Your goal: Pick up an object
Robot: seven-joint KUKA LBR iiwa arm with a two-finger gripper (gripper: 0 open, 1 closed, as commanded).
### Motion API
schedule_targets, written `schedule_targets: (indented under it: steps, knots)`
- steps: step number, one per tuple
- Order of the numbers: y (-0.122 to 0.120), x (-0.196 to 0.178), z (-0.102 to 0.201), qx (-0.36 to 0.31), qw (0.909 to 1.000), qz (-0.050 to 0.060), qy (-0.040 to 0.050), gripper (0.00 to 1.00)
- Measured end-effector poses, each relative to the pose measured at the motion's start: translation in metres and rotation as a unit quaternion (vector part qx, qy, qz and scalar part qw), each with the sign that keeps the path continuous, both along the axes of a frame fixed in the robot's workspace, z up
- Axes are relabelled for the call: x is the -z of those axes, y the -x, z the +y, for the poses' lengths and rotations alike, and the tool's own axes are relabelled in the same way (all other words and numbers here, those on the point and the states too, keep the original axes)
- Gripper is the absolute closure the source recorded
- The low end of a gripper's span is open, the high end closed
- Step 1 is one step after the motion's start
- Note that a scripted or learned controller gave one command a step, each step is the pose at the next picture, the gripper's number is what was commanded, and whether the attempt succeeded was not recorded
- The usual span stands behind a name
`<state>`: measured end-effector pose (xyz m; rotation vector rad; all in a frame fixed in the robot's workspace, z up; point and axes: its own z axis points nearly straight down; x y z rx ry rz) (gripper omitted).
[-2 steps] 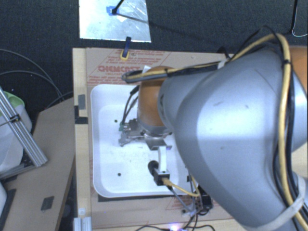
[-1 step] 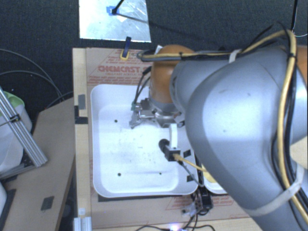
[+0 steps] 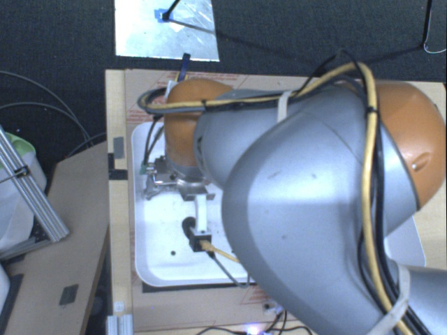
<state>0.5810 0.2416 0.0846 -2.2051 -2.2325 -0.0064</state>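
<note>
**Grey arm low over the left white bin**

Grey-and-orange KUKA arm (image 3: 314, 187) across most of the view, reaching in from the right. Metal gripper (image 3: 173, 185) down inside the left bin (image 3: 150, 267), toward its far end, close over the white floor. Touching that floor or just above it: cannot tell. Open or closed: cannot tell either, with the underside hidden beneath the orange wrist band.

Left bin shallow, white plastic, with bare floor showing toward the near rim. Possible object to pick: one small dark speck (image 3: 173, 252) on that floor, near the gripper but apart from it, too small to name. Right bin (image 3: 413, 246) seen as a white corner past the arm, contents hidden.

Tan desk (image 3: 115, 117) under both bins, with faint reddish print along its borders, too blurred to read. Shiny silver sheet (image 3: 140, 19) flat on the dark carpet beyond the desk. Aluminium rail (image 3: 31, 187) slanting at the left edge.
</note>
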Motion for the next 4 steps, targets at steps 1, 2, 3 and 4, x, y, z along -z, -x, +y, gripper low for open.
schedule_targets:
  steps: [1, 2, 3, 4]
  knots:
    - [-0.091, -0.006, -0.044, 0.006, 1.0, -0.005, 0.0021, 0.0]
    - [-0.088, -0.016, -0.041, 0.002, 1.0, -0.002, 0.0026, 1.0]
    - [-0.09, -0.106, -0.158, 0.01, 0.9999, -0.004, 0.0039, 1.0]
    - [-0.043, -0.188, -0.123, 0.003, 1.0, -0.002, 0.0015, 1.0]
